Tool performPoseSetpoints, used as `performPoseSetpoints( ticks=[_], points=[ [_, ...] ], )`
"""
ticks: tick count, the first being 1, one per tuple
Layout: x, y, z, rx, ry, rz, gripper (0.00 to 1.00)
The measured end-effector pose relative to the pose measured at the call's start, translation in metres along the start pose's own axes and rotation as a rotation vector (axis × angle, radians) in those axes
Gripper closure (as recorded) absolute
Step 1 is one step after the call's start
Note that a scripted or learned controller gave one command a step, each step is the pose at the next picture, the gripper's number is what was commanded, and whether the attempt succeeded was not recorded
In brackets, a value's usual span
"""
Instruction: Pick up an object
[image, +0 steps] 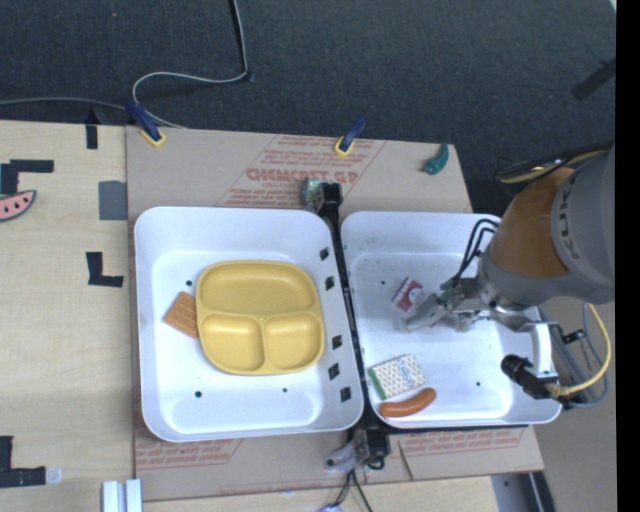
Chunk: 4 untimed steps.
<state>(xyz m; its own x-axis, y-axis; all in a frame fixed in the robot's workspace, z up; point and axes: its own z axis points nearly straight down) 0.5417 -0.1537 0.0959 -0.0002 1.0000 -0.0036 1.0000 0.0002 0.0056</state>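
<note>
My gripper (422, 315) is low in the right bin (445, 245), reaching in from the right, with its tips just below and right of a small red and white packet (405, 294). A green and white box (398, 376) lies near the bin's front left. A sausage (407, 403) lies just in front of that box. In the left bin a yellow divided plate (262, 315) rests partly over a tan cracker (182, 315). Nothing shows between the fingers.
The left bin (240, 225) and right bin meet at a black divider (338, 290). Both stand on a cardboard sheet (250, 170) held by yellow clips. The arm's grey and orange body (545, 245) covers the right bin's right side. Cables run along the far edge.
</note>
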Motion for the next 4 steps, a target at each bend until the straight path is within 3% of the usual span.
performPoseSetpoints(
  ticks=[1, 2, 3, 4],
  points=[
    [0.035, 0.079, 0.010, 0.000, 0.003, -0.003, 0.00],
    [0.034, 0.078, 0.001, 0.004, 0.001, -0.003, 1.00],
    [0.072, 0.128, -0.089, 0.004, 0.002, -0.002, 1.00],
    [0.071, 0.127, -0.088, 0.006, 0.002, -0.002, 0.00]
  ],
)
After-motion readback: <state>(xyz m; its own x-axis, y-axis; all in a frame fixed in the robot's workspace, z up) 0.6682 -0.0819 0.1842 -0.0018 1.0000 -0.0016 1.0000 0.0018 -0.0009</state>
